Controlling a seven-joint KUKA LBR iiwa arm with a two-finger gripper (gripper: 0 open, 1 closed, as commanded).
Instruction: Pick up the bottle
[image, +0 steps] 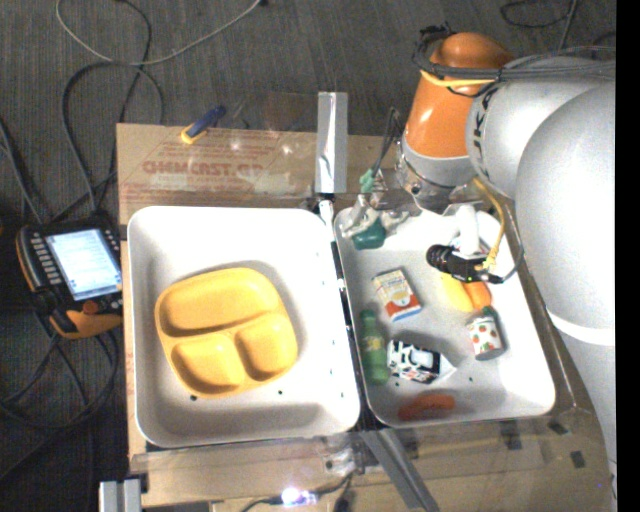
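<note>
Gripper (372, 205) sits low over the far left corner of the right bin (530, 395), at the end of the grey arm (560, 150) with its orange band (445, 110); whether its fingers are apart or together cannot be told, and nothing is seen between them. A dark green object (368, 236) lies just beneath it.

Well apart from it, the bottle (373, 347), green and slim, lies on its side on the bin floor against the left wall, its long axis running near to far. Which end is the cap is unclear.

Just right of the bottle lies a black-and-white carton (414, 361). Farther back stands a small orange-and-white box (397, 295). A red flat piece (428, 405) lies by the near wall, a small can (486, 336) to the right, and an orange object (472, 295) beyond it.

In the left bin (145, 240) rests a yellow tray (226, 328) with three compartments. Brown cardboard (200, 170) lies beyond both bins, with a blue-and-yellow item (203, 124) at its far edge. On the dark carpet (60, 400) at the left sits a pendant (70, 265) with a lit screen, among cables (75, 90).
</note>
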